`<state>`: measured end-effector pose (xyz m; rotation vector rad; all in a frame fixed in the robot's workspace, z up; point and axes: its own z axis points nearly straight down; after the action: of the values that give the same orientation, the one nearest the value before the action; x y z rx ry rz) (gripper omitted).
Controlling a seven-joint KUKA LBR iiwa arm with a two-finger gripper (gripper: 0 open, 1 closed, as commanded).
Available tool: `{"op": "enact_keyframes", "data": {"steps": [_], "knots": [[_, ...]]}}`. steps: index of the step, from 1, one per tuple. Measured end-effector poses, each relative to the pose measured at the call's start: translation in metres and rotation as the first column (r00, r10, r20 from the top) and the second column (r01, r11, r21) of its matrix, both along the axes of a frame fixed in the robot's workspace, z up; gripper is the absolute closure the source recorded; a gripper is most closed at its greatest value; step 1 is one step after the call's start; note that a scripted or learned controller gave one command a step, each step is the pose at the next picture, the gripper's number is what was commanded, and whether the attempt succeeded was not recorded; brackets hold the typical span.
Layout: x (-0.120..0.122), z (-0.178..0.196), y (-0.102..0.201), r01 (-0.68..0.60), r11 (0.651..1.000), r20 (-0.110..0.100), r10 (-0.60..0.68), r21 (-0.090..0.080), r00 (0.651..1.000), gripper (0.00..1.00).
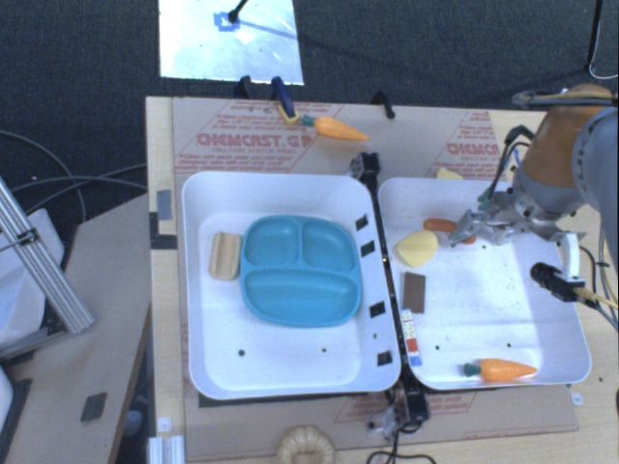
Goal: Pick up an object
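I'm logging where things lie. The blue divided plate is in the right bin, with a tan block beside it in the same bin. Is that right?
Not quite. The camera view shows the blue divided plate in the left bin, not the right one. The tan block does lie beside it in the same bin.

1. An orange-red sausage-shaped piece lies flat on the right bin's floor, just left of the gripper, its right end at the fingertips.
2. A pale yellow rounded piece lies flat, left of and below the gripper.
3. An orange carrot lies on its side, well below the gripper.
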<state>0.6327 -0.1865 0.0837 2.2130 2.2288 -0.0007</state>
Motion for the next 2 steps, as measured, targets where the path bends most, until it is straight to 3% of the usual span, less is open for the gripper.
{"op": "enact_keyframes", "data": {"steps": [1, 2], "knots": [[0.002, 0.013, 0.0, -0.002, 1.0, 0.005, 0.002, -0.001, 1.0, 1.0], [0.008, 0.062, -0.008, 0.0, 1.0, 0.007, 0.0, -0.001, 1.0, 1.0]]}}
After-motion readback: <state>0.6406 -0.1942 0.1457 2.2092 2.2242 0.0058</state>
